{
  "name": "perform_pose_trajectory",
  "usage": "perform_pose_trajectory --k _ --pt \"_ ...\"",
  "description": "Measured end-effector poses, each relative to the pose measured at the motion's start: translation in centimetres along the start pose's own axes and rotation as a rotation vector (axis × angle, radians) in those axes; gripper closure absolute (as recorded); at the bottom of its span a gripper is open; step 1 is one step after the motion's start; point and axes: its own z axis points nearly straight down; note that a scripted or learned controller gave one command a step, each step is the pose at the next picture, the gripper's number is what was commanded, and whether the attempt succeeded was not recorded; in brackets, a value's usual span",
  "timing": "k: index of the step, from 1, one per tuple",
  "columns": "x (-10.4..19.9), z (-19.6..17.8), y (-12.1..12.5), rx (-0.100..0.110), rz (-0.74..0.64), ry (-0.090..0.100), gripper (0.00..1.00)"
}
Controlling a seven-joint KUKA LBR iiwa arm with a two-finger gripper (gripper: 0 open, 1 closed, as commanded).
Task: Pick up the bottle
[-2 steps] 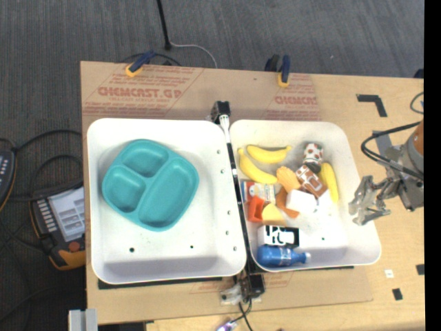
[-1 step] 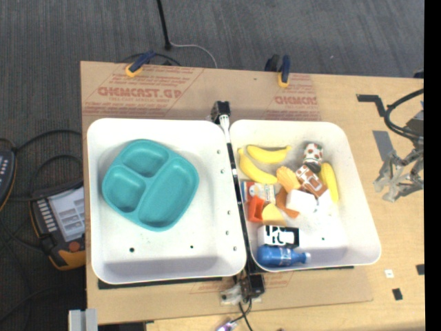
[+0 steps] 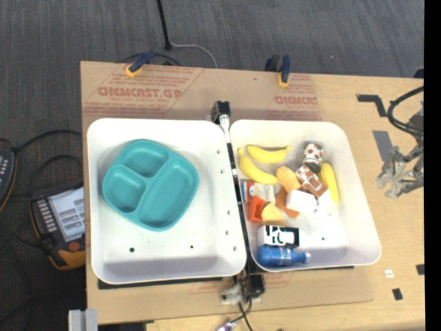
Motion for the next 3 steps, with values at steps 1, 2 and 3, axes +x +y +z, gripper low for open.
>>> perform_pose_trajectory --k 1,2,3 --pt "-0.1 -1.0 0.0 0.001 0.002 -0.004 1.0" --pt "-0.3 -2.0 0.0 0.003 0.003 -0.007 1.0" --pt "-0.4 -3.0 0.0 0.005 0.005 -0.011 1.0"
